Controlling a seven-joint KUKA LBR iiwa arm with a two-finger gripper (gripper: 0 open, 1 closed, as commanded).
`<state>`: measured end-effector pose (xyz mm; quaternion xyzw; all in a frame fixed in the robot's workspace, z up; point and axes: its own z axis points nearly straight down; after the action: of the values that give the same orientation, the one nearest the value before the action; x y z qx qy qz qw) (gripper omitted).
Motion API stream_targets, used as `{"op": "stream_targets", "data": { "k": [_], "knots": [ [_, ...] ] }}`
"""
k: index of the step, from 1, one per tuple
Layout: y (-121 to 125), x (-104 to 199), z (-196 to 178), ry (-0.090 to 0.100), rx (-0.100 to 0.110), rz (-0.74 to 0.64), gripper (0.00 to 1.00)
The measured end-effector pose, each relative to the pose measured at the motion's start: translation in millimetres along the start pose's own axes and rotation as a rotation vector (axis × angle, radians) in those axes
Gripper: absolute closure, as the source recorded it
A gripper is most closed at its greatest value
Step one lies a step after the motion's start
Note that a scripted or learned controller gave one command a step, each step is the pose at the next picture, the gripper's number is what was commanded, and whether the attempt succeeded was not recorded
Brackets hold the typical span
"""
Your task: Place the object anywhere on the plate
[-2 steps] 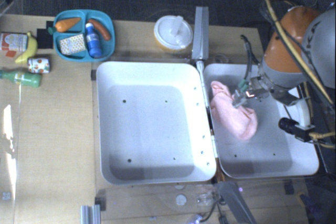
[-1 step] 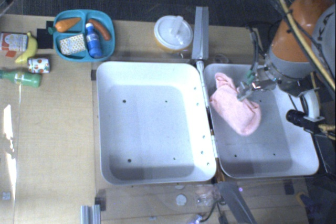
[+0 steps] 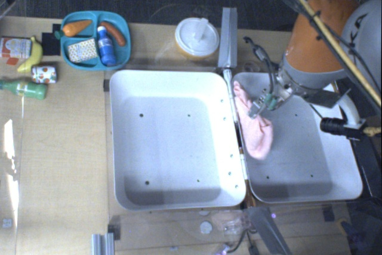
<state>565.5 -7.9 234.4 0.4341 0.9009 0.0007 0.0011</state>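
Nearest us, the gripper hangs over the right bin; we cannot tell its state. It touches the pink cloth, lying against that bin's left wall, beside the left bin.

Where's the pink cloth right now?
The pink cloth lies in the right bin, against its left wall, just under the gripper.

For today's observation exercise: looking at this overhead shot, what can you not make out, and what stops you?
- Gripper finger state: too small and blurred over the pink cloth.
- Right bin: upper right corner hidden by the arm.
- Items in the blue tray: too small to identify.
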Motion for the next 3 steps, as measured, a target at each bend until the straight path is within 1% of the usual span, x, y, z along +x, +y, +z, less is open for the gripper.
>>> {"op": "stream_targets", "data": {
  "k": [1, 2, 3],
  "knots": [
    [27, 46, -7, 0.000, -0.001, -0.402, 1.00],
    [59, 97, -2, -0.001, -0.003, -0.804, 1.00],
    [76, 144, 7, -0.002, -0.004, -0.901, 1.00]
  ]
}}
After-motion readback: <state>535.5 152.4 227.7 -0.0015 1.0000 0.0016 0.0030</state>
